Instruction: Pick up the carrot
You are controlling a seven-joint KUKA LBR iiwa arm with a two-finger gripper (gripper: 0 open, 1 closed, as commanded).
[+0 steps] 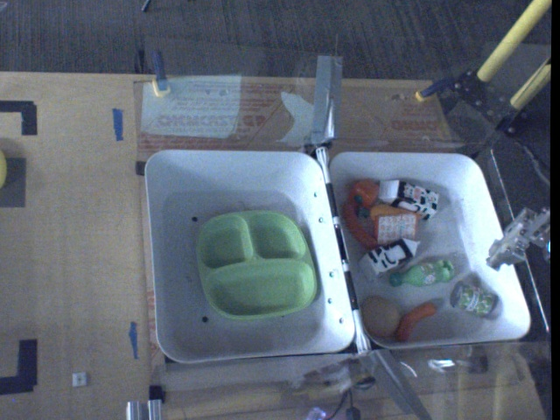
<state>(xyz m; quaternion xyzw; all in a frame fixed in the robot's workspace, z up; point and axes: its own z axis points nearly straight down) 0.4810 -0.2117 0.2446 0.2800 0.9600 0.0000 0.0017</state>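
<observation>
An orange-red tapered carrot (417, 318) lies near the front edge of the right bin (503, 318), touching a round brown potato (380, 314) on its left. My gripper (516, 241) hangs over the right rim of that bin, well to the right of the carrot and farther back. Nothing shows in its grasp. It is small and pale against the bin wall, so its state is unclear.
The right bin also holds a green bottle (423, 274), a small green can (474, 300), black-and-white cartons (391, 256), an orange carton (395, 226) and a long orange-red piece (353, 220) by the left wall. A green divided plate (256, 264) sits in the left bin (171, 322).
</observation>
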